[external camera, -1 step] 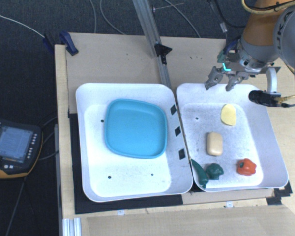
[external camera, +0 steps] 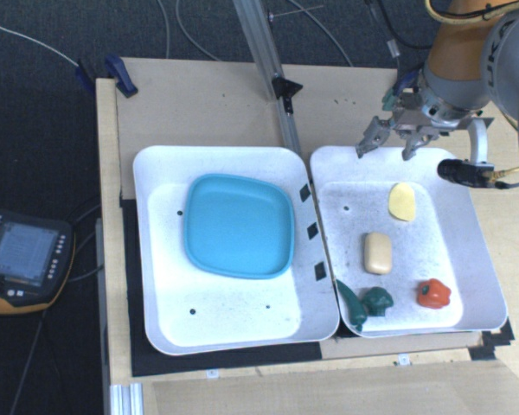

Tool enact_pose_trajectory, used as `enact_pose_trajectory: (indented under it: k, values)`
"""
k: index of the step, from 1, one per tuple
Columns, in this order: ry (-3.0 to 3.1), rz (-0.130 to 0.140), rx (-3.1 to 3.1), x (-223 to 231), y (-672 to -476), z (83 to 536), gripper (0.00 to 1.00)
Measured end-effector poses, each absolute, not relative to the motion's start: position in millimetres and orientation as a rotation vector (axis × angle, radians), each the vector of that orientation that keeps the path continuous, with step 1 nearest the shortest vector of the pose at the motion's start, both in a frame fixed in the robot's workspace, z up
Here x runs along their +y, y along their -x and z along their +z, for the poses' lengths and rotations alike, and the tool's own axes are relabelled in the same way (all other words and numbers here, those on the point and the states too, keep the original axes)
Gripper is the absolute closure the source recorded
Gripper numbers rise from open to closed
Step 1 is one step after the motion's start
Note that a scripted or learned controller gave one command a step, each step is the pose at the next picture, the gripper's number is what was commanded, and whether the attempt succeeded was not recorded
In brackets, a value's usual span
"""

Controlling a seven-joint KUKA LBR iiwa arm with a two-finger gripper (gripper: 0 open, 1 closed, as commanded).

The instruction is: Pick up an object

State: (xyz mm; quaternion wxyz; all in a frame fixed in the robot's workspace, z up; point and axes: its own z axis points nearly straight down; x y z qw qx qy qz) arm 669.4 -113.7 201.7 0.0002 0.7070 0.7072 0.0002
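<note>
While the arm reaches in from the right, the tool (external camera: 387, 145) hangs over the far rim of the right bin (external camera: 484, 258), its 2 fingers spread apart and grasping nothing. Just below the tool lies a pale yellow object (external camera: 402, 202); further toward the near side lies a tan soap-like block (external camera: 378, 253). A red pepper-like object (external camera: 432, 294) and a green object (external camera: 369, 302) rest near the bin's near wall. To the tool's left, the left bin (external camera: 156, 318) carries a blue plate (external camera: 239, 226). No legible writing appears on the desk (external camera: 199, 93) items.
</note>
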Motion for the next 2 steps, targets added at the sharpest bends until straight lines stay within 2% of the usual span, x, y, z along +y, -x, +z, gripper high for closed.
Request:
enact_pose_trajectory:
  k: [2]
  values:
    - [-2.223,-0.004,2.224,-103.8,-671.0,93.1,0.00]
